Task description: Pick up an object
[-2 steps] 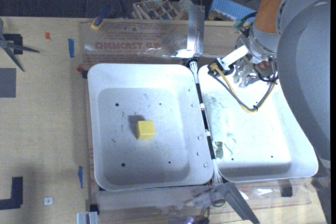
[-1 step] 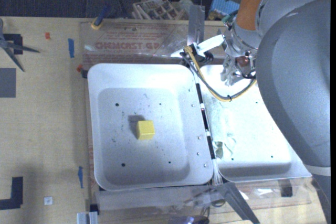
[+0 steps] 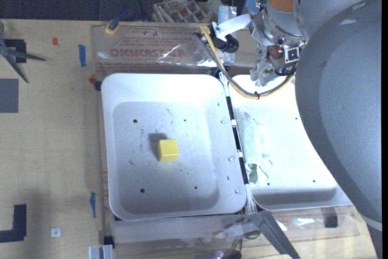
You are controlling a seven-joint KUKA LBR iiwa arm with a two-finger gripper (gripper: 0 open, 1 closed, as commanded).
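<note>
A small yellow block (image 3: 168, 150) lies near the middle of the left white bin (image 3: 121, 100), a little left of centre. My gripper (image 3: 265, 74) hangs over the far left corner of the right bin (image 3: 285, 191), well away from the block and up to its right. The grey arm with its orange band fills the upper right and hides much of the right bin. Nothing can be seen in the gripper.
A small dark-greenish bit (image 3: 252, 174) lies by the right bin's left wall. A yellow and black cable (image 3: 225, 79) loops from the wrist across the divider between the bins. A clear plastic-covered box (image 3: 151, 48) sits behind the left bin.
</note>
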